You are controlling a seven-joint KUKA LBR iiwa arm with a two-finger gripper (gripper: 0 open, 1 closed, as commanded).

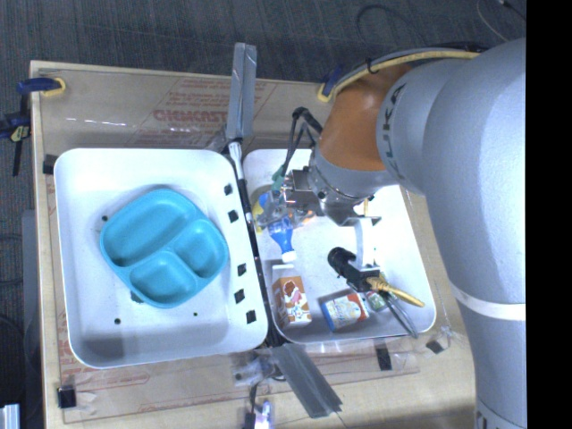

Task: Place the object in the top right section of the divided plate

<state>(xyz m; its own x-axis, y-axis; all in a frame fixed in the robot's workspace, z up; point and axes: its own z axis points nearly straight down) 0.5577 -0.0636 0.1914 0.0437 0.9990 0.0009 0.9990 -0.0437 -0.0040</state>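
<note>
Looming grey arm (465,177) reaching into right bin (411,239), gripper (284,206) low beside blue bottle-like item (282,237), grasp impossible to judge; pick apparently underway, next needing secure lift, then carry leftward to blue divided plate (165,248) in left bin (80,239).

Setting: a robotics laboratory or test cell, not a home. Evidence recorded: a large grey industrial arm (465,150) with an orange band stood over a plywood-topped counter (134,105) printed with red lettering, on which two shallow white bins (80,329) sat side by side, joined by metal brackets and black clips. Also noted were blue clamps (36,86) on the counter's edge, loose cables, and dark carpet (134,16) beyond.
</note>
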